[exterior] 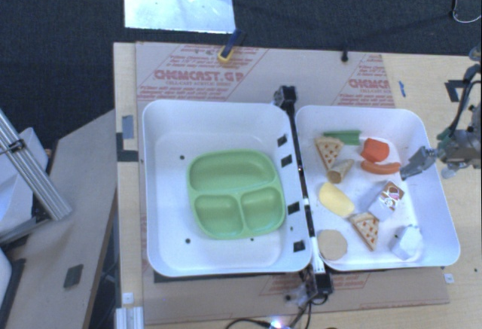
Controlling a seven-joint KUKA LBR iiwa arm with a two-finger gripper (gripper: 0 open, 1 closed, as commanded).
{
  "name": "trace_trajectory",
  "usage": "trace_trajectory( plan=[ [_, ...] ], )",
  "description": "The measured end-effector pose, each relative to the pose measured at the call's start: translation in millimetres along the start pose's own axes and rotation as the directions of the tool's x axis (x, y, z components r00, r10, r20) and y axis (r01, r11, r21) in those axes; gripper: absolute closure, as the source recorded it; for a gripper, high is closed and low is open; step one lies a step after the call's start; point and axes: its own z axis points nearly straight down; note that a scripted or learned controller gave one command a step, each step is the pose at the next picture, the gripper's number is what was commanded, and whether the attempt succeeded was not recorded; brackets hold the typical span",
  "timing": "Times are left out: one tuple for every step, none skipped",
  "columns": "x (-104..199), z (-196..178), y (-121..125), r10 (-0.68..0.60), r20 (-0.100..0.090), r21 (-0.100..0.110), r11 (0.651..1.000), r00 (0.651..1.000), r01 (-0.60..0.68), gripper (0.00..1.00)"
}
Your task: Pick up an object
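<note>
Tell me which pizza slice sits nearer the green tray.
The upper slice, beside the green bean; the other slice lies lower right, farther from the tray.

- Right bin point(433, 203): toy foods lie loose.
- Pizza slice point(327, 150) beside green stick point(343, 137), far side.
- Tomato point(376, 149) touching sausage point(380, 167).
- Lemon point(336, 199) mid-bin; carton point(388, 198) right of it.
- Second slice point(366, 229), cookie point(332, 245) at near edge.

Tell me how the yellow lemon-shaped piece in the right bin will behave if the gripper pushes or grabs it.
The yellow lemon-shaped piece looks rounded and smooth, so it will probably roll or skid when nudged. Its glossy, toy-like surface suggests light plastic that may slip from the fingers. The cone sits close by and would likely be bumped.
</note>
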Motion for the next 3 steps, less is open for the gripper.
trace_trajectory(
  plan=[
    [0.6, -6.1, 2.2, -0.003, 0.003, -0.012, 1.000, 1.000, 0.003, 0.00],
    [3.3, 35.6, 3.7, -0.002, 0.001, -0.008, 1.000, 1.000, 0.002, 0.00],
    [-1.6, 81.6, 11.5, -0.001, 0.001, -0.009, 1.000, 1.000, 0.001, 0.00]
  ],
)
